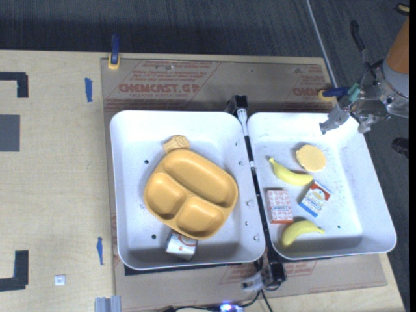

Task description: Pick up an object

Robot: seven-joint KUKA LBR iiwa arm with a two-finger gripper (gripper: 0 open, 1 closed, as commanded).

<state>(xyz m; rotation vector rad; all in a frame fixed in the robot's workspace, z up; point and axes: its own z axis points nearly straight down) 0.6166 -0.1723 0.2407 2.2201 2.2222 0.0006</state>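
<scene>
The gripper (342, 119) hovers at the right bin's (383, 226) far right corner, jaws apart and holding nothing. Nothing's lifted: both bananas (289, 172), cartons and disc lie in that bin, so the whole pick remains.

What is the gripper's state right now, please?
Gripper: cannot be told; it sits above the far right corner of the right bin, with nothing seen between its fingers.

Dark grey carpet floor (195, 12) (beyond pale wooden bench (45, 174))
</scene>
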